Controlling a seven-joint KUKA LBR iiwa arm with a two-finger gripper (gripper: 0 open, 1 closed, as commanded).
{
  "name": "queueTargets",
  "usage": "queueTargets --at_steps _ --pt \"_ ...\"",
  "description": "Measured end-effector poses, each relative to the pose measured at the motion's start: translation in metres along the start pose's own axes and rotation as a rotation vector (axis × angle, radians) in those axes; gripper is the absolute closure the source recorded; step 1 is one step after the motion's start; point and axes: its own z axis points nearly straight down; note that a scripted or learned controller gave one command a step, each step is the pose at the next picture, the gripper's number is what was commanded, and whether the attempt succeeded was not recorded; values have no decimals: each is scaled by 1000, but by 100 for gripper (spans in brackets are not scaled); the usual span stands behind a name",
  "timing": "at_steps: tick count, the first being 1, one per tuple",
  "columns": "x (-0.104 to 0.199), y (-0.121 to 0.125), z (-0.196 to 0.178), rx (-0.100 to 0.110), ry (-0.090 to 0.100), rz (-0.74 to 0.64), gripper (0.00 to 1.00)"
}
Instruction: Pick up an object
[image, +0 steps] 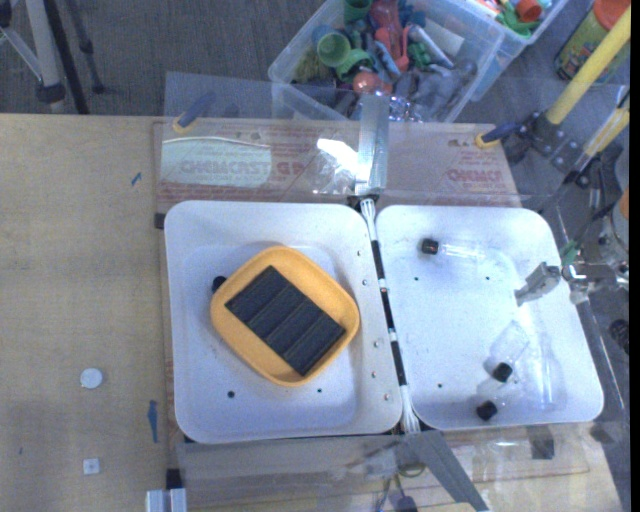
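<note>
- Nothing is picked up yet: the yellow tray (285, 318) lies in the left bin (190, 330).
- I cannot tell how the jaws stand.
- Next, reach down and grab something.

One fixed camera looks down at a slant — from above the bench (70, 260) — on both white bins (190, 330).

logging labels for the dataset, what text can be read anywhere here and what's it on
"CHEMCAST": red print on the clear sheet behind the left bin.
The same red print seems to repeat on the sheet behind the right bin, too blurred to read for sure.
Nothing legible on the yellow object.
</note>
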Motion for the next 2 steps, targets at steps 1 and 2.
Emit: queueTargets --at_steps 1,2 --pt "41 -59 45 -2 -1 -29 0" --pt "79 -57 -88 -4 -2 -106 0"
